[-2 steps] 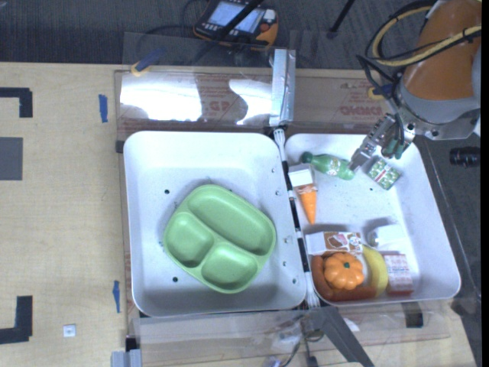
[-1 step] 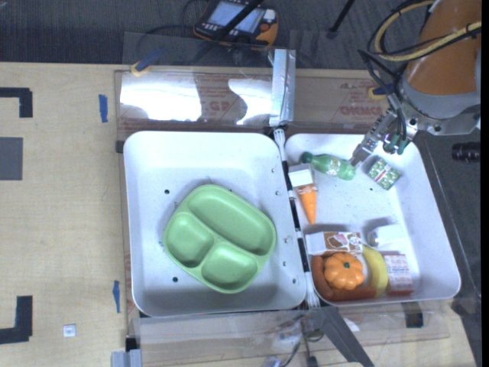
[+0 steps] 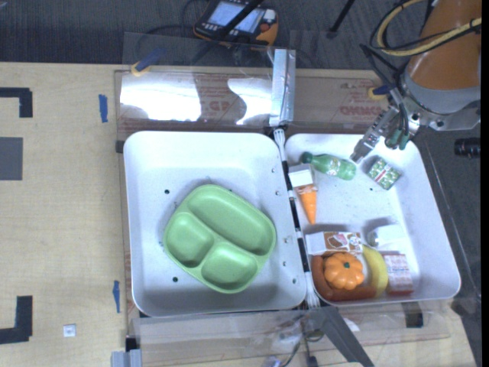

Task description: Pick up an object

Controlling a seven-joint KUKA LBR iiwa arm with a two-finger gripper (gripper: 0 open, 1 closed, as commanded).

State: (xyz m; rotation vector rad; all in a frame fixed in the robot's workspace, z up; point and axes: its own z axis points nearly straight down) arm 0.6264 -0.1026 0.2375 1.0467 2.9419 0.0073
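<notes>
My gripper (image 3: 380,144) hangs over the far part of the right bin (image 3: 435,228), its fingers spread open with nothing between them. Just left of it lies a green bottle (image 3: 330,165) on its side. A small green packet (image 3: 383,173) sits directly below the fingertips in the view, apart from them. Nearer the front are an orange carrot-like piece (image 3: 307,203), a flat printed box (image 3: 336,242), an orange pumpkin (image 3: 343,271), a yellow banana (image 3: 375,269) and a red-and-white packet (image 3: 399,271).
The left bin (image 3: 145,174) holds a green divided plate (image 3: 220,238). A metal divider post (image 3: 281,86) rises behind the ridge where the bins meet. Cardboard and foil line the back wall. The arm's orange-banded wrist (image 3: 451,44) looms at the top right.
</notes>
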